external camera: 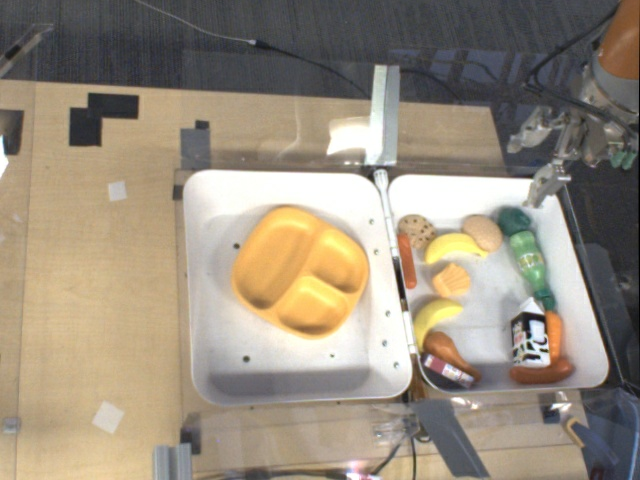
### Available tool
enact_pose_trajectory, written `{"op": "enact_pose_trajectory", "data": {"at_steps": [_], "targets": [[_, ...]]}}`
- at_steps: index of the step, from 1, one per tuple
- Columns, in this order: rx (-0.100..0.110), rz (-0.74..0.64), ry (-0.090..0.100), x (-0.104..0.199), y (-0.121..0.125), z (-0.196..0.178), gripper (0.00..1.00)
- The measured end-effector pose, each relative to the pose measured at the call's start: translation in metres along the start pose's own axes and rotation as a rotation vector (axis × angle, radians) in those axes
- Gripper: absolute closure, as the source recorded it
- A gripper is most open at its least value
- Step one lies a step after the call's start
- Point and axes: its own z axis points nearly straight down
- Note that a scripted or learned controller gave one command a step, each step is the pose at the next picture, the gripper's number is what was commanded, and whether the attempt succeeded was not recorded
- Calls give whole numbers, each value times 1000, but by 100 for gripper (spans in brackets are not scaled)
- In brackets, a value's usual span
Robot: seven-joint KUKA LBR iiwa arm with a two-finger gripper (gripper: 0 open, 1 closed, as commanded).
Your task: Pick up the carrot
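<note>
Carrot [406, 259] lies untouched in right bin [590, 298], flat against left wall beside cookie [417, 229]. Gripper [560, 153] hovers above bin's far right corner, well apart from carrot; open or closed, cannot tell. Reach, descent, grasp, lift all left, by my judgement.

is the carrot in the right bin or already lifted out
In. The slim orange carrot lies flat along the right white bin's left wall, beside the cookie.

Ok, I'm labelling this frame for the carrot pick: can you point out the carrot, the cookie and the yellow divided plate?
carrot [406, 259]: camera view, middle of its orange body along the right bin's left wall.
cookie [418, 230]: camera view, centre of its speckled face.
yellow divided plate [298, 268]: camera view, ridge where the compartments meet.
</note>
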Motion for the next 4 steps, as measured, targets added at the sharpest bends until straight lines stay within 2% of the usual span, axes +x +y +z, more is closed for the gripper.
{"op": "enact_pose_trajectory", "data": {"at_steps": [1, 2, 3, 4], "targets": [[-3, -60, 9, 36, 12, 103, 0], [6, -156, -13, 65, -26, 164, 0], [10, -162, -29, 59, -25, 148, 100], [13, -168, -40, 55, -23, 134, 100]]}}
